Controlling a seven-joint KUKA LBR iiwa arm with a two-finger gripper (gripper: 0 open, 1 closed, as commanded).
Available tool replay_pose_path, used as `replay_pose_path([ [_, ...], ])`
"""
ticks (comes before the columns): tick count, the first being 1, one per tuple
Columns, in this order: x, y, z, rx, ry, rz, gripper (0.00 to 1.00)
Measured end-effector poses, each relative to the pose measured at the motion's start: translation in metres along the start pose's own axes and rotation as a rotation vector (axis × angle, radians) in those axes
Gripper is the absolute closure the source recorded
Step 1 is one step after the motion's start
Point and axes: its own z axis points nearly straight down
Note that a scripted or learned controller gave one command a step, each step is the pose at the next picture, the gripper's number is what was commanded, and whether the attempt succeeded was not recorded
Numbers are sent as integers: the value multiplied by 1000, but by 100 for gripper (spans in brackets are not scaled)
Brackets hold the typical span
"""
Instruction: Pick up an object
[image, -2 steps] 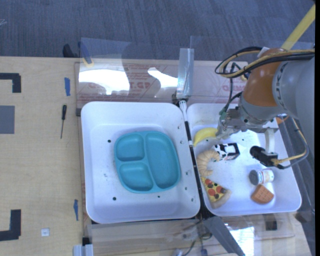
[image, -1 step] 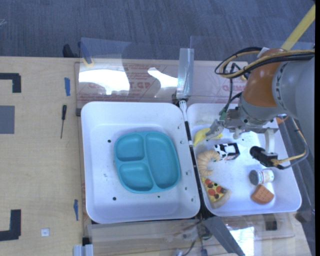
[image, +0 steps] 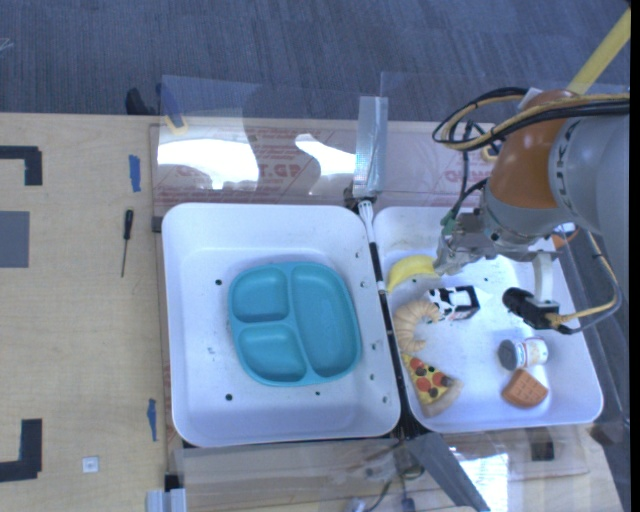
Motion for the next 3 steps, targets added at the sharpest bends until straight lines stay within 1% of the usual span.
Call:
replay_pose_path([
  [1, 0, 0, 1, 2, 0, 0, 0],
  [2, 1, 20, 34, 15, 1, 3, 0],
  [3, -29, -2, 33, 15, 2, 6, 0],
])
